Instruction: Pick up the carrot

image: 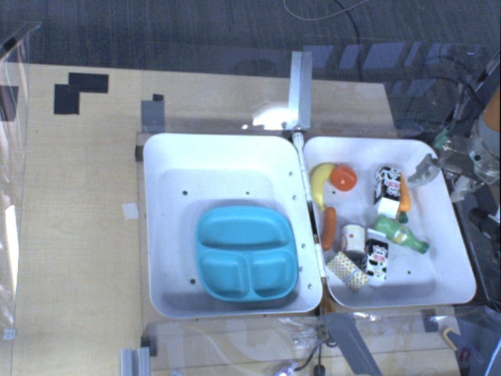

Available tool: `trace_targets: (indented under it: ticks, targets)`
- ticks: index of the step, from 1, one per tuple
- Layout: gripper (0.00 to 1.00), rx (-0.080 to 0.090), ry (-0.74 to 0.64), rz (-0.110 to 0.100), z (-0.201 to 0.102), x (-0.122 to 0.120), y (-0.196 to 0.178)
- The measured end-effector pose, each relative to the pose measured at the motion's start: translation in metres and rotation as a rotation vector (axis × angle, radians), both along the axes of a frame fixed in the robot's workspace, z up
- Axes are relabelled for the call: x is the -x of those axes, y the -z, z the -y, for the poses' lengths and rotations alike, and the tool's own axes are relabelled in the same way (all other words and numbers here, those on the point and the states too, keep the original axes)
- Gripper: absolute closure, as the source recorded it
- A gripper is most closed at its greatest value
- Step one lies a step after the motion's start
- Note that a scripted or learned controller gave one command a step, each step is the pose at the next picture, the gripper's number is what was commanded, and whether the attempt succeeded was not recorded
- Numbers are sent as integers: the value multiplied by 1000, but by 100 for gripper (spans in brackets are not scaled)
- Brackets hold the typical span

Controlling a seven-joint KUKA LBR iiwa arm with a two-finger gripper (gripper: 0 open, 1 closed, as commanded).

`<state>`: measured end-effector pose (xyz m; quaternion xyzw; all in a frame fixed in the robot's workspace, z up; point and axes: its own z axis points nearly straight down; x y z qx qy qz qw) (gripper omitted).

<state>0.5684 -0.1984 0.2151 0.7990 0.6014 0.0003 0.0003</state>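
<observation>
Camera view looks down on the left bin point(156, 210) holding a blue tray point(246, 251), and the right bin point(438, 284) crowded with small items. The arm point(487, 135) reaches in at the right edge, its claw point(429, 168) over the bin's upper right rim, too blurred to tell whether it's spread. The carrot point(404, 200) lies just left and below it, wedged against a milk carton point(388, 188), partly hidden.

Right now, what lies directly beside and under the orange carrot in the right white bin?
The slim orange carrot lies along the right side of the black-and-white milk carton, touching it. Its lower end meets the green plastic bottle. What is under it is covered.
</observation>
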Motion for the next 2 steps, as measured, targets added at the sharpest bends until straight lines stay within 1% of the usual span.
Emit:
trace_targets:
  ticks: [1, 2]
  targets:
    - [0, 0, 0, 0, 0, 0, 0]
    - [0, -1, 185, -3, -57, 1, 1]
